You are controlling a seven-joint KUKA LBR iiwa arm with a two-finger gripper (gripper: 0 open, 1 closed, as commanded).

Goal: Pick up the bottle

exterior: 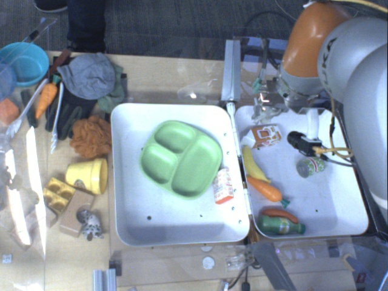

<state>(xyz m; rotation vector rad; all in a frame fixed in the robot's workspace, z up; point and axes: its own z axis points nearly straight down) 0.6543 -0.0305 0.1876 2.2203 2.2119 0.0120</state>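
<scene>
At right bin's point(339, 226) near edge, green bottle point(280, 225) lies on its side, long axis running left-right along the wall, just below the carrot point(264, 188). Jaws point(265, 103) sit at the bin's far-left corner, well apart from the bottle; state unclear, cannot tell. Next move likely toward camera.

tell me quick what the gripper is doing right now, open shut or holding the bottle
Gripper: hangs over the far left corner of the right bin; open or shut cannot be told. The green bottle lies apart from it at the bin's near edge.
</scene>
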